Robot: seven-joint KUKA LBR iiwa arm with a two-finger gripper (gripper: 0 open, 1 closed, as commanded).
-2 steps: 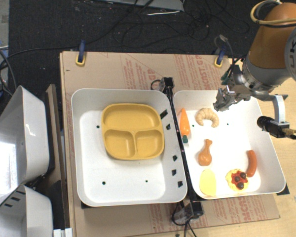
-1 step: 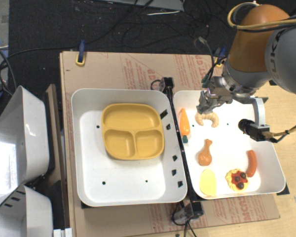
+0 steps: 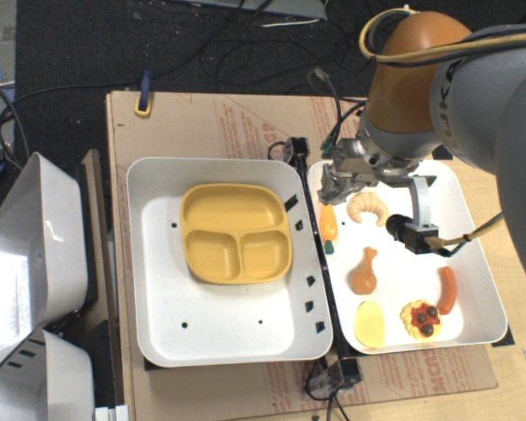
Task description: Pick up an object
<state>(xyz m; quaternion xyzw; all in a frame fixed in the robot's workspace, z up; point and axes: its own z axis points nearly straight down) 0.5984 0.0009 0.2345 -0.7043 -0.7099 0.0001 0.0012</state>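
Gripper [image 3: 351, 187] positioned over the right bin's [image 3: 478, 235] far-left corner; its state cannot be told.
A pale, curved croissant [image 3: 368, 205] is lying just beside it, flanked by an orange carrot [image 3: 329, 224].

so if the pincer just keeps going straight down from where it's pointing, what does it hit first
Most likely the croissant, which lies right under the pincer in the right bin. Depth is hard to judge from this slanted view, so it could land on the bin floor just beside it, near the carrot.

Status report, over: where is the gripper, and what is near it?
Gripper low over right bin, top left corner. Croissant just beside it, not held. Carrot close by.
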